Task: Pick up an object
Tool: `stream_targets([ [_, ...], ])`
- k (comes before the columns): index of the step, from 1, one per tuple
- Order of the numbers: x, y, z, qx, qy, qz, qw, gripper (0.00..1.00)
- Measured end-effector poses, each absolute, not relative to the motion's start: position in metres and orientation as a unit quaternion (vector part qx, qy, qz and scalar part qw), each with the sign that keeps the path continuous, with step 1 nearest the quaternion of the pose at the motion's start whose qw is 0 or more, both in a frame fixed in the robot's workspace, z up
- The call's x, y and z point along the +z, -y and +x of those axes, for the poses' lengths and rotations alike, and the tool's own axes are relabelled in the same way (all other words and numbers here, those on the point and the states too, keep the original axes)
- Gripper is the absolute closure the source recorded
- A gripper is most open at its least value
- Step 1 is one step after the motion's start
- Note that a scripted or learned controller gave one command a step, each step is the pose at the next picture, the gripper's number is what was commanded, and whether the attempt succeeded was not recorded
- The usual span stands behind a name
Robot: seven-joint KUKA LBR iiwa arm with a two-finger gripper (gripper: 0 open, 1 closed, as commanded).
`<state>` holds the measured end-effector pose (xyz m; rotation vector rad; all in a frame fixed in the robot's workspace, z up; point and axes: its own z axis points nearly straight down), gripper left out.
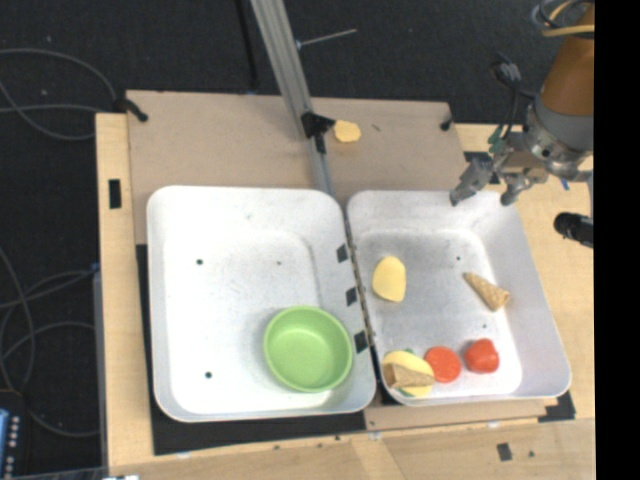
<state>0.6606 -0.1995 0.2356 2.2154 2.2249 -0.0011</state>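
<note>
Hovering at the upper right corner of the right bin [520, 230] — gripper [487, 190] sits over the back rim, two dark fingers spread apart with a clear gap between them, nothing in that gap. Arm [570, 88] comes in from the right, orange band above the wrist.

Right bin contents:
- pale yellow lemon-shaped piece [389, 279] near the left wall, about mid-depth
- tan cone [487, 291] right of centre, lying on its side, tip pointing up-left
- two red tomato-like pieces at the front — one [442, 363] just beside the other [482, 355], slightly apart
- yellow piece with a tan wedge on top [408, 373] in the front left corner, just beside the left tomato

All of these are well apart from the gripper; the cone is the nearest, and still clearly forward of it.

Left bin [200, 238] holds a green bowl [308, 348], upright, near the front right corner, close to the divider between bins.

Outside the bins: a small yellow-orange blob [347, 131] on the bench board behind them, just beside the foot of the slanted metal pole [285, 58]. Cables run over the dark floor on the left.
</note>
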Motion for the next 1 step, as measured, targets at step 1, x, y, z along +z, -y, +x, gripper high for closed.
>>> stream_targets([
  [1,0.2357,0.2002,0.6604,-0.0013,-0.709,0.705,0.001,0.00],
])
